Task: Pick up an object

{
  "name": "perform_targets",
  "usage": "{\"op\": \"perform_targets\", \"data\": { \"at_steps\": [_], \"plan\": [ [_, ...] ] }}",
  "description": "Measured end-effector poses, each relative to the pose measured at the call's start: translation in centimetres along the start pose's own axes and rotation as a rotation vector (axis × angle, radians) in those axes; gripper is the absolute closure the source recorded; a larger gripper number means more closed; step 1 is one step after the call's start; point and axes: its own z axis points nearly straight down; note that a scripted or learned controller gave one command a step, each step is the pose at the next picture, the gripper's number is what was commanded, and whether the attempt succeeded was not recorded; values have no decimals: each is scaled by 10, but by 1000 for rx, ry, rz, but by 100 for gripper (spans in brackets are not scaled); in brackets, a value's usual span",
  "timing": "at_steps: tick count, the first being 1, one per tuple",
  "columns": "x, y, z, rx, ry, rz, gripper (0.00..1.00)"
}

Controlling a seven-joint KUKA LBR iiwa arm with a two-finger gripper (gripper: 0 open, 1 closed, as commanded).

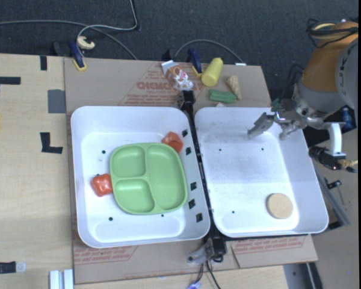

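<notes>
A round tan cookie-like disc (280,206) lies in the near right corner of the right bin (240,167). In the left bin (87,155) a green divided plate (149,177) sits with a red piece (173,141) at its far right edge and an orange-red piece (101,185) at its left. My gripper (272,126) hangs over the far right part of the right bin, its two fingers (259,126) spread apart with nothing between them. It is well away from the tan disc.
Behind the bins on the cardboard lie a yellow bottle-like object (212,71), a green piece (222,96), a tan piece (233,87) and a small printed packet (177,75). Black clips join the bins down the middle. Cables run across the dark floor at the back.
</notes>
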Motion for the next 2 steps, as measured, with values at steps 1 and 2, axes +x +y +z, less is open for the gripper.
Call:
{"op": "perform_targets", "data": {
  "at_steps": [1,2],
  "plan": [
    [4,-76,90,5,4,-1,0],
    [-53,-37,-69,-2,-1,-1,0]
  ]
}}
